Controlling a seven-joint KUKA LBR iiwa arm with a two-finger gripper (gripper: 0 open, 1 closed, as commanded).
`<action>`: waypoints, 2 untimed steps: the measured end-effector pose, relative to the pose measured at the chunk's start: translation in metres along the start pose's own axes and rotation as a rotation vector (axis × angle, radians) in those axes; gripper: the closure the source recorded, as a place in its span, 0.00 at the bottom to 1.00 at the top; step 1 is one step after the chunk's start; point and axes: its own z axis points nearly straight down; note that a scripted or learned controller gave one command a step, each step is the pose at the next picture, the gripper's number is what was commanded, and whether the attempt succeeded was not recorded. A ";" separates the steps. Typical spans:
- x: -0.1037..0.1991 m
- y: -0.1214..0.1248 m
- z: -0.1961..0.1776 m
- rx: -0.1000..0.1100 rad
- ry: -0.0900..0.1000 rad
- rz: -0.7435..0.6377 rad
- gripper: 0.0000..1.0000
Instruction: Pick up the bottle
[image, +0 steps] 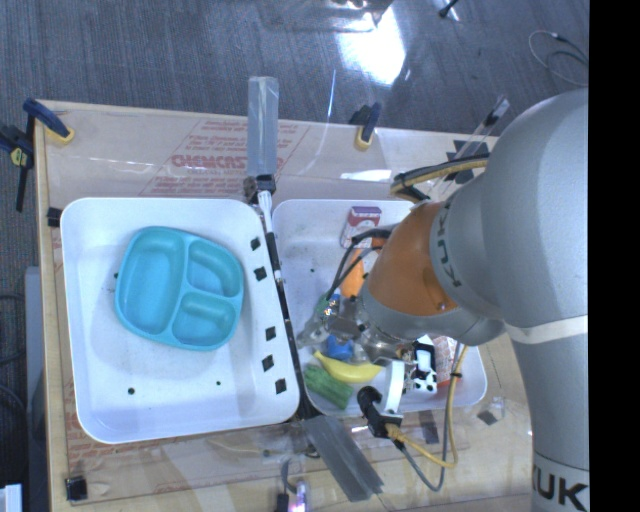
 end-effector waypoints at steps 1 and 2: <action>0.003 -0.001 -0.005 0.010 0.003 -0.011 1.00; 0.099 0.023 -0.098 0.014 0.007 -0.109 1.00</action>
